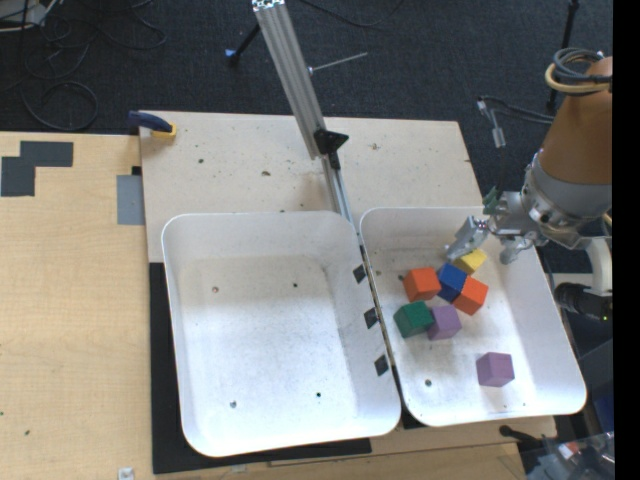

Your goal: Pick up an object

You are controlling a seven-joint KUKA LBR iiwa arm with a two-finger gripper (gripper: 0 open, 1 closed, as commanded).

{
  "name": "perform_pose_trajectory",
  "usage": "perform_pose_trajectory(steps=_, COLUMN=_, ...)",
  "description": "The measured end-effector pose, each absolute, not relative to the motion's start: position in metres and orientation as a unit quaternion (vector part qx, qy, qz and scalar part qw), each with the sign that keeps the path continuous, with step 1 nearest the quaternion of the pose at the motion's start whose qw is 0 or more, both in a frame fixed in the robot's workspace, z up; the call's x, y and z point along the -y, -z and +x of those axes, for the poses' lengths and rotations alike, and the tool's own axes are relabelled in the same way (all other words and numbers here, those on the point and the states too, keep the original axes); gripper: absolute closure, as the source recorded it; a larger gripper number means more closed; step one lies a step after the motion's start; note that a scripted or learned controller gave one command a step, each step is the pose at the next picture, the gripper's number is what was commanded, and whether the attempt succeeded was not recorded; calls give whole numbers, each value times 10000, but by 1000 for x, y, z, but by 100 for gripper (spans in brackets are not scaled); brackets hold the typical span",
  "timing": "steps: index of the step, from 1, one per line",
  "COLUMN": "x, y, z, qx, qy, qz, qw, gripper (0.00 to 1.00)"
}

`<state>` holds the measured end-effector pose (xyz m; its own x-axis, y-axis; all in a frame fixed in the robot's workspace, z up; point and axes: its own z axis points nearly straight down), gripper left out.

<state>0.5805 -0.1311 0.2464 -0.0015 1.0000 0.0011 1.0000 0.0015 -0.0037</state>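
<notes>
Bench first, reading from the left: we see a blue clamp (152, 123) at the far corner of the board, then the left bin (190, 268), then a slanted metal rail (295, 78) running down to where the two bins meet. In the right bin (560, 368) the objects sit in a tight cluster: a green cube (412, 319) touching a purple cube (445, 322), an orange block (422, 283), a blue cube (453, 279), a second orange block (472, 295) and a yellow cube (473, 260) at the back. A second purple cube (494, 368) lies apart, nearer the front rim. Our gripper (490, 241) hangs just beside the yellow cube, over the bin's far right part, its fingers spread apart with nothing between them. We judge the pick as not yet made: every object rests on the bin floor, so descending, closing and lifting all remain.
</notes>
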Motion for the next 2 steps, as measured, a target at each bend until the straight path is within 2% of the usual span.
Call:
perform_pose_trajectory(steps=1, x=132, y=-247, z=580, qx=7071, qy=-7, qz=-7071, qw=15, gripper=0)
perform_pose_trajectory(steps=2, x=140, y=-197, z=577, qx=7068, qy=-26, qz=-7074, qw=34, gripper=0)
